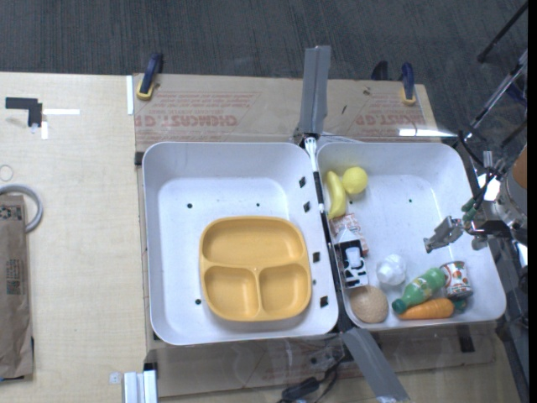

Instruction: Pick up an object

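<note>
Smooth yellow three-compartment tray (253,269)

Glossy white plastic bins (159,250); matt yellow plastic plate (253,269); brown cardboard backing (252,107); pale wood bench (67,225).

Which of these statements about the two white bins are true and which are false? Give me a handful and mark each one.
1. The yellow divided plate lies in the left bin. True.
2. The carrot lies in the left bin. False: it lies in the right bin, near its front edge.
3. The banana lies by the divider between the bins. True.
4. The hand is over the left bin. False: it is over the right bin.
5. The green bottle is beside the carrot. True.
</note>
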Tool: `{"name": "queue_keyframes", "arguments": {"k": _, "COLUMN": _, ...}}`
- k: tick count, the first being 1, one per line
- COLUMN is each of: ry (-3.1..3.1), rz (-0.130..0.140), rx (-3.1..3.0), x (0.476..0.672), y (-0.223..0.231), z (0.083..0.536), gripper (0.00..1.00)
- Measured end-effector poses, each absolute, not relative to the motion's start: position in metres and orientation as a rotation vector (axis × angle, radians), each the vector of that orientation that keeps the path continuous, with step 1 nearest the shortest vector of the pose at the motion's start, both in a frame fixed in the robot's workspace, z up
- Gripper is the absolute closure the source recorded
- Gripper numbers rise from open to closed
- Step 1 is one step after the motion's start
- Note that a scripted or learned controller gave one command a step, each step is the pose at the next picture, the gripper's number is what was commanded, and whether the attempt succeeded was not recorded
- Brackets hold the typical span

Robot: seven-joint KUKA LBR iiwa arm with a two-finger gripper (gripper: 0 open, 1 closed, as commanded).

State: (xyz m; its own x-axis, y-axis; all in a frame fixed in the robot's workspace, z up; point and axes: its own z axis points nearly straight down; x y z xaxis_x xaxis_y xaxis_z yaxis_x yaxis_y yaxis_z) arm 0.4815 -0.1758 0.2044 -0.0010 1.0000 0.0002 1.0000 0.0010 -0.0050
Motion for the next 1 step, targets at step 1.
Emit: {"name": "queue_keyframes", "arguments": {"k": 1, "ry": -2.174, "rz": 0.002, "rx": -2.265, "x": 0.478, "y": -0.1913, "z": 0.1069, "gripper": 0.0}}
